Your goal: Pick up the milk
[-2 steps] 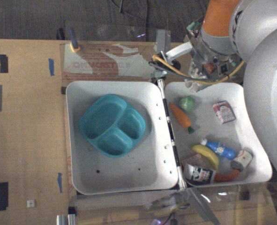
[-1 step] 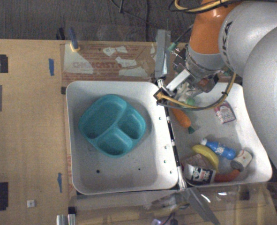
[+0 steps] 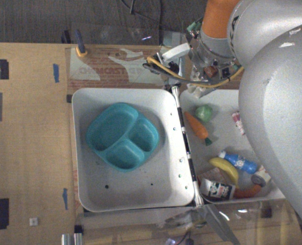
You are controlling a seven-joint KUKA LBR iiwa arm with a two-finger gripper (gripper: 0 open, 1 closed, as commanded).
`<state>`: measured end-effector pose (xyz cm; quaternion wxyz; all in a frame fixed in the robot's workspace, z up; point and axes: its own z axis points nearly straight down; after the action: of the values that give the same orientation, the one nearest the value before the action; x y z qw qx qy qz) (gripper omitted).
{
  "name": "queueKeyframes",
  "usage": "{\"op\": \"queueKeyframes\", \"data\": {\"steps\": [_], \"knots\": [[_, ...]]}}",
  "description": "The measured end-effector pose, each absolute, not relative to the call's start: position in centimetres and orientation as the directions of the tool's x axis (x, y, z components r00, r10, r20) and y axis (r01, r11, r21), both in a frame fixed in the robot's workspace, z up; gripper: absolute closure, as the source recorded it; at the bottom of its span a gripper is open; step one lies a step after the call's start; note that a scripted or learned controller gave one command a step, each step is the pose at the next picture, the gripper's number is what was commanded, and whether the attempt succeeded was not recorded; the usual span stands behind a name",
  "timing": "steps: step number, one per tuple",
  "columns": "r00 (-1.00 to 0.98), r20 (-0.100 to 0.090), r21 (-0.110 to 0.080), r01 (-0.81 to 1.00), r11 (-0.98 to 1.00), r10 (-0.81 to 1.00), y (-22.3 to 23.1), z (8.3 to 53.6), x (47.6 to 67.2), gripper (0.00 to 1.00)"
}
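Two shallow white bins are seen side by side on the wooden surface [image 3: 28, 152]. The left bin [image 3: 89, 188] is occupied by a teal divided plate [image 3: 122, 135], which is set near its middle, slightly toward the far side.

The right bin [image 3: 219, 137] is partly covered by the grey arm [image 3: 273, 101], which is stretched over its right side. The gripper [image 3: 202, 78] is held over the far edge of that bin, below the orange band [image 3: 217, 17], and is surrounded by yellow cables. Whether the jaws are open or closed cannot be told, as they are lost among the wrist parts and cables.

The milk [image 3: 218, 189], a small dark carton with a white label, is found lying on its side in the near left corner of the right bin, well apart from the gripper. It is touched by the banana [image 3: 225, 169], which lies just beyond it. A blue and white bottle [image 3: 240, 163] is placed beside the banana, and a reddish-brown item [image 3: 249, 192] is seen to the right of the carton. Farther back, a carrot [image 3: 196, 125] and a green round fruit [image 3: 204, 112] are laid near the bin's left wall.
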<state>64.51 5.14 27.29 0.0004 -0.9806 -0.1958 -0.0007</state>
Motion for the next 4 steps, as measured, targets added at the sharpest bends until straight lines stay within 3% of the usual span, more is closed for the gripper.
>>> {"op": "queueKeyframes", "data": {"steps": [1, 2, 3, 4], "knots": [[0.689, -0.003, -0.003, 0.724, -0.689, 0.724, 10.7, 27.2, 64.4, 1.0], [0.837, -0.004, -0.003, 0.547, -0.837, 0.547, 8.7, 26.2, 61.2, 1.0], [0.868, -0.004, -0.003, 0.496, -0.868, 0.496, 10.0, 16.1, 62.6, 1.0], [0.936, 0.002, 0.0, 0.353, -0.936, 0.353, 6.2, 25.6, 65.2, 1.0]]}}
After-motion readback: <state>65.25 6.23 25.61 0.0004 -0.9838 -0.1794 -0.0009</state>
